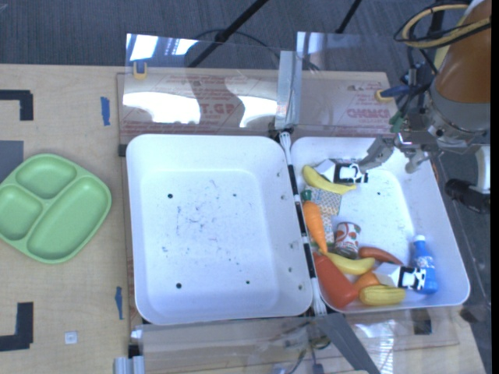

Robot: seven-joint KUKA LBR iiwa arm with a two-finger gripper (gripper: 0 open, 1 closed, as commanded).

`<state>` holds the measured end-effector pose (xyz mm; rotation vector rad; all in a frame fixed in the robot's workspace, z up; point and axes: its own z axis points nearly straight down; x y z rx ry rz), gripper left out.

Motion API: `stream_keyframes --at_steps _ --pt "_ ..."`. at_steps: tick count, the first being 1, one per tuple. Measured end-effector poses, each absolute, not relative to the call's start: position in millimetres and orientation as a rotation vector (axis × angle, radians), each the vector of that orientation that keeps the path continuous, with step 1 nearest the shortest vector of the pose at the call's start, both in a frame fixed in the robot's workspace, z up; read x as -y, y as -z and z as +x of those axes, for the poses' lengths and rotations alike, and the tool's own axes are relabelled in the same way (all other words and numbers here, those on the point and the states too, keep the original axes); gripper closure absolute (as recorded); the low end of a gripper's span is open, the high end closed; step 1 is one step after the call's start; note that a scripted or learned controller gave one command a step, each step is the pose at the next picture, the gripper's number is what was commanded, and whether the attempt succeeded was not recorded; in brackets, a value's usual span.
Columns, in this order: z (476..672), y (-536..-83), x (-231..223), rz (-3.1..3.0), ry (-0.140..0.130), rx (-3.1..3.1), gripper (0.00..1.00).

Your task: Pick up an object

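Nearest to us in the right bin (448, 283), a yellow toy (381, 294), an orange pepper (335, 287) and a blue bottle (422, 257) lie along the near wall, none of them lifted. A little farther in we see a small can (347, 237) beside a carrot (314, 223), and beyond them a banana (323, 181) near the bin's far left corner. The left bin (210, 216) holds nothing we could pick. Farthest away, the gripper (366, 160) hangs just beyond the banana; we cannot tell how its jaws stand, and nothing shows between them. We judge the pick not yet made: closing on an object and lifting it are both left.
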<state>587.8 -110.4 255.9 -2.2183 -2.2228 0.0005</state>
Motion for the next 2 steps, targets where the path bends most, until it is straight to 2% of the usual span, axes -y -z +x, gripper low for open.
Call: stream_keyframes --at_steps 1,2 --pt "611.3 -183.3 94.2 -2.11 0.0 2.326 0.0" --pt "648.9 -249.1 154.5 -2.146 0.002 2.3 0.0"
